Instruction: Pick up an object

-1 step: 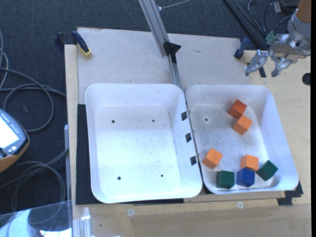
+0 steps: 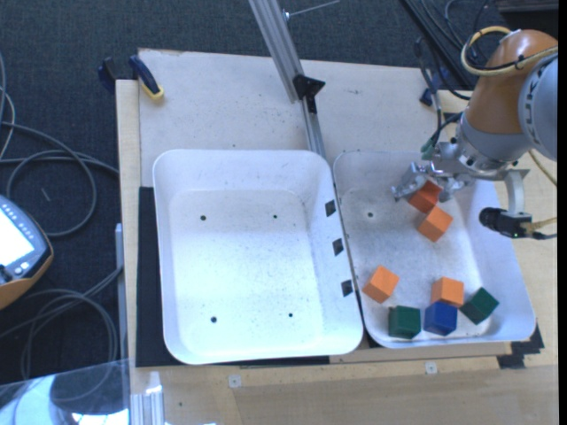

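Hand (image 2: 423,187) low over the far end of the right bin (image 2: 505,264), clenched on an orange block (image 2: 424,196) that sits between its fingers. Second orange block (image 2: 435,225) just nearward of it, close below the hand, contact unclear. Near end of the right bin: orange cube (image 2: 382,283), another orange cube (image 2: 448,290), green cube (image 2: 404,320), blue cube (image 2: 440,318), green cube (image 2: 480,305) clustered together. Left bin (image 2: 177,184) sits beside the right bin on the worktop (image 2: 221,104).
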`<state>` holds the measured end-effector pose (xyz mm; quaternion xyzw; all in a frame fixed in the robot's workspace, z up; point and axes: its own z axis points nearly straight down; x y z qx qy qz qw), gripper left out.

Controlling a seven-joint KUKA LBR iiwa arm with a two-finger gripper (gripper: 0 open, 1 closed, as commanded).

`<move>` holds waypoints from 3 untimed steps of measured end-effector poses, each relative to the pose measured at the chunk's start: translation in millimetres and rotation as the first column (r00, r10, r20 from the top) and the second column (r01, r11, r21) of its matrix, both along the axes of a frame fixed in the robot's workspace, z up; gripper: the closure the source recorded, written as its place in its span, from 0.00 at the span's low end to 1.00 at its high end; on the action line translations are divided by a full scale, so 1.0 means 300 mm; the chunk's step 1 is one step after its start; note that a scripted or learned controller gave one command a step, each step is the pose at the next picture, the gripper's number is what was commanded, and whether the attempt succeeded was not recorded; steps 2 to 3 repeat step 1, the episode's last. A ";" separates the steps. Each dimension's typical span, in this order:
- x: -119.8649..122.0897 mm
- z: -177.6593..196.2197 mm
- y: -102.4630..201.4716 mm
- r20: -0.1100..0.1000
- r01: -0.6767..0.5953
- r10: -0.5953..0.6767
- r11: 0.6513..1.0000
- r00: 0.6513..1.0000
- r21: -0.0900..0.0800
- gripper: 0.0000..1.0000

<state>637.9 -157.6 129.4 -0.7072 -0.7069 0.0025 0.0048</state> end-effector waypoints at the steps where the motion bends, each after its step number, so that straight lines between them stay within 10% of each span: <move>1: -0.150 -0.106 -0.020 0.003 0.002 -0.002 1.000 1.000 -0.002 0.00; 3: -0.150 -0.106 -0.020 0.003 0.002 -0.002 1.000 1.000 -0.002 0.00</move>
